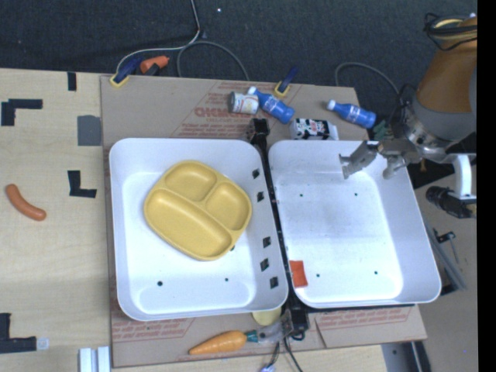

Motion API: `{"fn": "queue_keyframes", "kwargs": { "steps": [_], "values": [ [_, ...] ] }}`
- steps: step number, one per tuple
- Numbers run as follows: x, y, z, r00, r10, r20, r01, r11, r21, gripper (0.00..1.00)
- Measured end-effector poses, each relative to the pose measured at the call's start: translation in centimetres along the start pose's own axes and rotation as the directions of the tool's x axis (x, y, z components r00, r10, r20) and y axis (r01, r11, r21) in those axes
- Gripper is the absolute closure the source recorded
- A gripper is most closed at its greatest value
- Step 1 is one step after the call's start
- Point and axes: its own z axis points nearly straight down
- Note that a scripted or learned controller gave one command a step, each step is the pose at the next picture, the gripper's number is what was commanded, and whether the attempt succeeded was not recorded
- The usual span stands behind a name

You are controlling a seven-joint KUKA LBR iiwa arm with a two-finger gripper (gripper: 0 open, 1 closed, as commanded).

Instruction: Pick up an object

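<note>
Two white bins sit side by side below me. Nearest the camera, a toy carrot lies on the cardboard in front of the left bin. A small orange block rests on the floor of the right bin, near its front left corner. A yellow divided plate lies in the middle of the left bin. My gripper hangs over the far edge of the right bin, fingers spread apart and holding nothing. Beyond the bins, two blue bottles lie on the cardboard, and a toy sausage lies far left on the bench.
</note>
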Motion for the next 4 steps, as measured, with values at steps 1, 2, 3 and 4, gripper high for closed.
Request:
{"fn": "queue_keyframes", "kwargs": {
  "steps": [1,2,3,4],
  "values": [
    [1.8,-2.2,15.3,1.000,-0.001,-0.001,0.001,1.000,0.007,0.00],
    [5.6,5.8,15.0,1.000,-0.006,0.001,0.006,1.000,-0.006,0.00],
    [6.5,7.7,15.1,1.000,-0.002,0.001,0.002,1.000,-0.003,0.00],
    [-3.0,7.7,14.9,1.000,0.005,0.003,-0.005,1.000,-0.006,0.00]
  ]
}}
